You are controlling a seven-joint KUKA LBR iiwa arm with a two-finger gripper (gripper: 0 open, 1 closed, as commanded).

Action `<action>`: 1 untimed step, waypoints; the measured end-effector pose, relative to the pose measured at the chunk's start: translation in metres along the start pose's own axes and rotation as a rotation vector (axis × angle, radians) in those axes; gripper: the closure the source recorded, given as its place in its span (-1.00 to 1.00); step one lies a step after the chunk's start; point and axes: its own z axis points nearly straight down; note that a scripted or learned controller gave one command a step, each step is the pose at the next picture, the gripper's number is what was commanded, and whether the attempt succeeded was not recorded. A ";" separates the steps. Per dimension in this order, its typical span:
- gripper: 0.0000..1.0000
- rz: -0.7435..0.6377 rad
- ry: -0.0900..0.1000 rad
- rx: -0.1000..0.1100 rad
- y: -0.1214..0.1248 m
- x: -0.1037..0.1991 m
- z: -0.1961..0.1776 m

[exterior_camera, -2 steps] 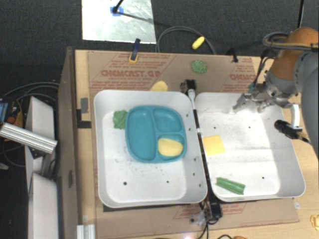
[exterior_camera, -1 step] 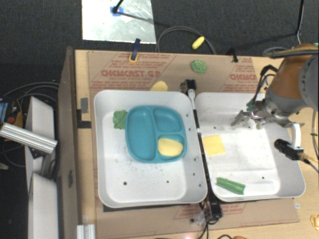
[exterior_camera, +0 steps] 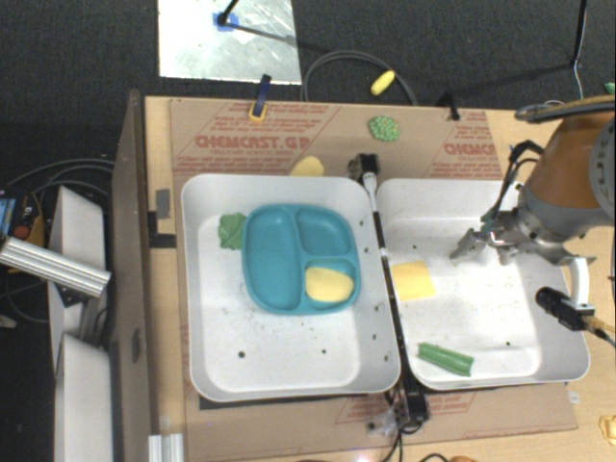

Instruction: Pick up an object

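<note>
Grey arm (exterior_camera: 568, 195) with an orange band (exterior_camera: 582, 147) above the wrist, black cables alongside, ending in a metallic hand (exterior_camera: 478, 241)

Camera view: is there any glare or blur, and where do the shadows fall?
Camera view: bright glare on the foil sheet behind the bench; the white bins look evenly lit with soft, faint shadows; the teal plate and green piece are sharp; the gripper looks slightly blurred.

Arm (exterior_camera: 577, 176): I see it cut off at the right edge.
Gripper (exterior_camera: 472, 246): too small; I can't tell its fingers.
Green leaf (exterior_camera: 231, 229): partly behind the blue plate (exterior_camera: 279, 258).
</note>
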 end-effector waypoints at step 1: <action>-1.00 -0.007 0.005 0.007 -0.052 0.061 0.039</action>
